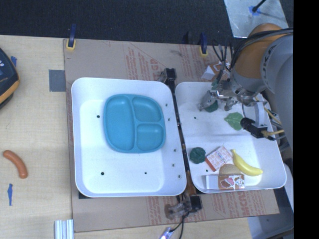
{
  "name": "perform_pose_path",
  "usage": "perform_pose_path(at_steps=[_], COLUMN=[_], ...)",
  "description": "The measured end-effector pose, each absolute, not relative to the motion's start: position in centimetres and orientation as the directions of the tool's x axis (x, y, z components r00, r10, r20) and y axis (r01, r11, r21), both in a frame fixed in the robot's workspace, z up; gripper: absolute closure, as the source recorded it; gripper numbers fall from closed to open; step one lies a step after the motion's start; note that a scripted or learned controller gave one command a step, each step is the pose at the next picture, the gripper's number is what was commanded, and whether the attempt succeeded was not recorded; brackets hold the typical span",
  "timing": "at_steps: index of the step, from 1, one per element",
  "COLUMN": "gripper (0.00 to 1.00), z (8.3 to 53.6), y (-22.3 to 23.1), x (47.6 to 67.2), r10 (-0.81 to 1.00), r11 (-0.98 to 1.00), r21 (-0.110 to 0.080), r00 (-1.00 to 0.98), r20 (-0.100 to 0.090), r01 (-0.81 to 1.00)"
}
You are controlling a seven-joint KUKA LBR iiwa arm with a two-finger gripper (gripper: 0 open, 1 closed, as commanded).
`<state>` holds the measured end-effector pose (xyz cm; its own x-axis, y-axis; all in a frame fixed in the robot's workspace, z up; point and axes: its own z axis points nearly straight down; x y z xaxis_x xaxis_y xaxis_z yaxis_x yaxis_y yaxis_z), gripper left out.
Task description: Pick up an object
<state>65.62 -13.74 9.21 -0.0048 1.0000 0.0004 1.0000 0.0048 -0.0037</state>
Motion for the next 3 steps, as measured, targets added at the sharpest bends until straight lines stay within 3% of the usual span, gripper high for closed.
perform_pose_path(at_steps=[2,3], gripper=[0.00,0.00], z=[9.2,9.2], y=[-14.8,-13.0], x=[65.6,65.6], r10=[1.000,1.000], r11=[0.002,0.005], r21=[-0.002,-0.004], r00=[-0.002,-0.005], r20=[0.000,0.001], r01=[1.000,1.000])
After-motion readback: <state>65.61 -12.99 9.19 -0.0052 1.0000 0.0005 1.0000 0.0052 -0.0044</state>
